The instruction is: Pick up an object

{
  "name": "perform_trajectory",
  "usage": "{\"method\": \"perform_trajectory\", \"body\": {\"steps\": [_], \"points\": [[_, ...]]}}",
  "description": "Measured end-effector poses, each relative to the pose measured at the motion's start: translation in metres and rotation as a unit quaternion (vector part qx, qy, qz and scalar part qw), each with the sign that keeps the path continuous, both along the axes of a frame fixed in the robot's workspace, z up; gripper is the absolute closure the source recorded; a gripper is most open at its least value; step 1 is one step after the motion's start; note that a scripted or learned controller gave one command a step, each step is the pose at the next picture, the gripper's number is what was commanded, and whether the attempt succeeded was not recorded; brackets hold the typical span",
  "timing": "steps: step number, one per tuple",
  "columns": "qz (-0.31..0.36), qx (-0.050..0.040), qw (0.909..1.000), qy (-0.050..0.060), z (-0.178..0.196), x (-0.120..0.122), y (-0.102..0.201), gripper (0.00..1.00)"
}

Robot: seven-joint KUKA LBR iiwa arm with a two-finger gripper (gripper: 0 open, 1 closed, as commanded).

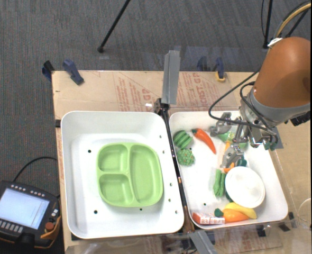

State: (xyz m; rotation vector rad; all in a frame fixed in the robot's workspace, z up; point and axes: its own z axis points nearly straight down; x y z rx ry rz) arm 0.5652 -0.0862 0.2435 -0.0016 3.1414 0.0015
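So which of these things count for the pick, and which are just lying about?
For the pick:
gripper, over the right bin
orange pepper
striped green vegetable
broccoli
green beans
white plate
yellow and orange pieces

Lying about:
left bin holding the green divided tray
teach pendant on the floor
blue clamps

Grey carpet floor [50,20]; black tripod legs [116,19]; cardboard-topped bench [119,91].

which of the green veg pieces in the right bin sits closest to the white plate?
The long green bean pod, lying against the white plate's left edge. The striped green piece and broccoli sit nearer the divider.
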Motion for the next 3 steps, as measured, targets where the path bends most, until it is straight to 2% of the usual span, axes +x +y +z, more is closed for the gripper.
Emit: {"method": "perform_trajectory", "body": {"steps": [1,2,3], "points": [[-0.073,0.0002,0.9974,0.001,-0.157,-0.018,-0.04,0.0],[-0.069,0.0004,0.9976,0.0,-0.147,-0.017,-0.038,1.0],[-0.068,0.0005,0.9977,0.001,-0.147,-0.017,-0.038,0.0]]}}
